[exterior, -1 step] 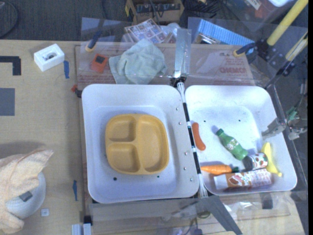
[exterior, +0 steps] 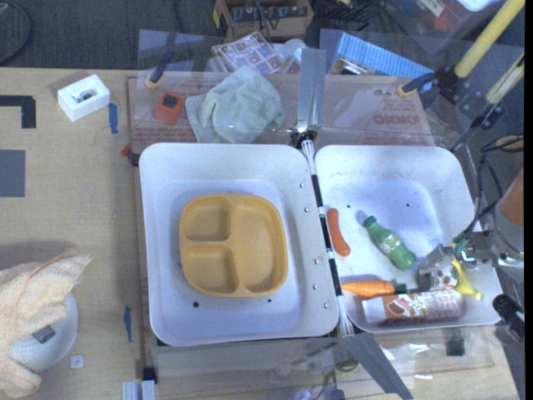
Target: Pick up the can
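I am reaching toward the can (exterior: 423,306) lying in the right bin (exterior: 391,169), I cannot tell my gripper's (exterior: 441,261) state, and next I must grab it.

The arm (exterior: 510,211) is cut off by the right edge, and the claw (exterior: 450,261) is too small and cluttered to read (its fingers blur into the objects beneath). The can (exterior: 423,306) has an illegible label, its right end partly covered.

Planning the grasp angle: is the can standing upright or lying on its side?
Lying on its side. The can shows its long labelled flank along the right bin's near edge, beside the carrot.
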Motion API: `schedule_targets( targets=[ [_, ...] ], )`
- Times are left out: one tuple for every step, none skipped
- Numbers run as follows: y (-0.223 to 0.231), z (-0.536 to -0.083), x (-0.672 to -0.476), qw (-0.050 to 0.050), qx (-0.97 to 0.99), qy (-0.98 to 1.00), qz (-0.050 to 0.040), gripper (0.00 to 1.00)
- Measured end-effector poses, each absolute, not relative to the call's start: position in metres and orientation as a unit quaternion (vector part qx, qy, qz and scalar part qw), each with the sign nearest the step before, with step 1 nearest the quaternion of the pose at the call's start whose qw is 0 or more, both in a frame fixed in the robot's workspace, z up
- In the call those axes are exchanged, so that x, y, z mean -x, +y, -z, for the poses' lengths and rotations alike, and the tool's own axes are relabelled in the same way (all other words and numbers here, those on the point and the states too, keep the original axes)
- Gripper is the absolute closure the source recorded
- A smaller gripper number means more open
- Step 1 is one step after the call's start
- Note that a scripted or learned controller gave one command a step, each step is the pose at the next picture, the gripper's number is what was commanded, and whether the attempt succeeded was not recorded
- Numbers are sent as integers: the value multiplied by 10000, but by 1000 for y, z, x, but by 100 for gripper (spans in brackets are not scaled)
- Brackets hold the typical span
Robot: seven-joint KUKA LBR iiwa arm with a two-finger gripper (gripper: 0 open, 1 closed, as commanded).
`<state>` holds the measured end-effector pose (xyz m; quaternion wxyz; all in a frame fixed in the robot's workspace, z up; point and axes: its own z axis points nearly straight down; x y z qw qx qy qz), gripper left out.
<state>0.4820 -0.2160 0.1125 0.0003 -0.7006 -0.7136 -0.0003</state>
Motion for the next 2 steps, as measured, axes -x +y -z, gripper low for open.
schedule_targets(
  targets=[
    [-211, -121, -485, 48, 6991, -7150, 51, 100],
    [-153, -182, -481, 0, 6615, -7500, -4, 100]
  ],
)
